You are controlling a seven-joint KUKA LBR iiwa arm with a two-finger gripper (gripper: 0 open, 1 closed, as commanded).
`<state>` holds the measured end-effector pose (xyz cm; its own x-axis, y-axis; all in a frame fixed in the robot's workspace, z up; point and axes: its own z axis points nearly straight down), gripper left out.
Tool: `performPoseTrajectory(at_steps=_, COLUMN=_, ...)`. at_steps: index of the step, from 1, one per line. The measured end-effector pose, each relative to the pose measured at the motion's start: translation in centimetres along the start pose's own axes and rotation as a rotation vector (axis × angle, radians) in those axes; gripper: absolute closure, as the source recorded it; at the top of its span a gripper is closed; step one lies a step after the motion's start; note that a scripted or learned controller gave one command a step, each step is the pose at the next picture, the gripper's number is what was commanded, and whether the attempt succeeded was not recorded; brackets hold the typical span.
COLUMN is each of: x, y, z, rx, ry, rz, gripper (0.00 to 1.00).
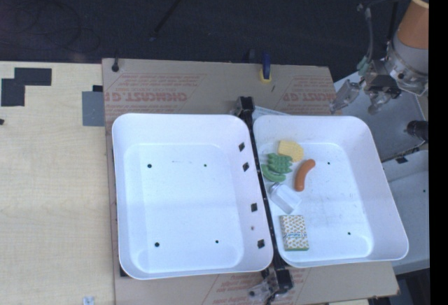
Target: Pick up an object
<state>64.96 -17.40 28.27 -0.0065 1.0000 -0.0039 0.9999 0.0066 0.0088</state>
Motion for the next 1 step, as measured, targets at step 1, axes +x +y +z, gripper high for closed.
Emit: performPoseTrajectory(at_steps=1, x=-0.53, y=-7.54, z=-21.41, rx=-0.008, ry=-0.002, rz=0.007, gripper=0.00)
